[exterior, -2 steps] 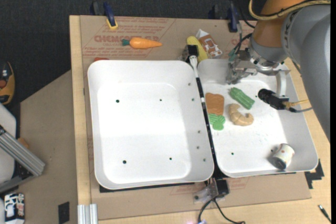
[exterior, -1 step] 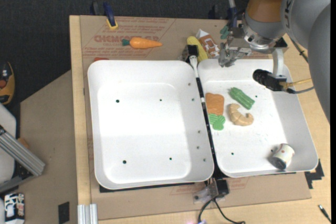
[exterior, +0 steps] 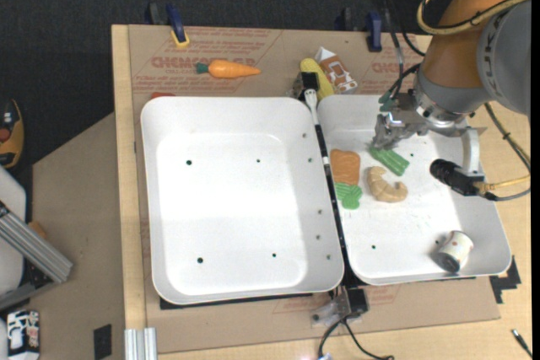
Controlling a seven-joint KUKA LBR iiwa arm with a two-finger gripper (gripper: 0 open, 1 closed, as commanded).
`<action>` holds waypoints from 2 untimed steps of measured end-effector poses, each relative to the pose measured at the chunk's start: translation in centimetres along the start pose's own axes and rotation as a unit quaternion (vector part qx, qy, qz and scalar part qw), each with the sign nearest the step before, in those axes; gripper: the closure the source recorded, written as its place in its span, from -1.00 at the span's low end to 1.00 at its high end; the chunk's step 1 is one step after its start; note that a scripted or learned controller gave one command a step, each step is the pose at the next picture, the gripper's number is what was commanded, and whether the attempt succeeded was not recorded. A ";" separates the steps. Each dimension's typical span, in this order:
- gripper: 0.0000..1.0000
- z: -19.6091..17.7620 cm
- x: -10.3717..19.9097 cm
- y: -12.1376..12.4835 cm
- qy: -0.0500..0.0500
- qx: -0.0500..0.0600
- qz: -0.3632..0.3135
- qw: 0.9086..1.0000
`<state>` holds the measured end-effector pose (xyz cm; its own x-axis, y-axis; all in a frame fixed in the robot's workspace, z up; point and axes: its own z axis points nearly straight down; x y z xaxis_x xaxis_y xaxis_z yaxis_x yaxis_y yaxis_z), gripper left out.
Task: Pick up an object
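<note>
Pincer [exterior: 390,133] grip state: can't tell. Green block [exterior: 391,160] just below it, croissant [exterior: 386,185] close, could snag both.

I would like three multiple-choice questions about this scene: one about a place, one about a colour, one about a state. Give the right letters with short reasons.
1. Where does the carrot lie?
A. in the left bin
B. on the board behind the left bin
C. in the right bin

2. What colour is the piece under the gripper?
A. green
B. blue
C. red

3. How does the small white can lie?
A. in the near right corner of the right bin
B. stacked on the croissant
C. outside both bins

Answers:
1 B, since the carrot rests on the board beyond the left bin.
2 A, since the green piece lies just below the gripper.
3 A, since the can sits there, apart from the croissant.
</note>
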<state>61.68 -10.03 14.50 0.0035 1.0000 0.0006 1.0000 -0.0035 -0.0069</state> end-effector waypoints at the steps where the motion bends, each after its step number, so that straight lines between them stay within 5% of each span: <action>1: 1.00 6.4 -0.2 -2.2 0.000 0.000 -0.001 1.000; 2: 1.00 6.1 -6.0 -6.5 -0.001 -0.001 0.001 1.000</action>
<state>55.07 -16.05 8.47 0.0064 1.0000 -0.0005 1.0000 -0.0064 -0.0050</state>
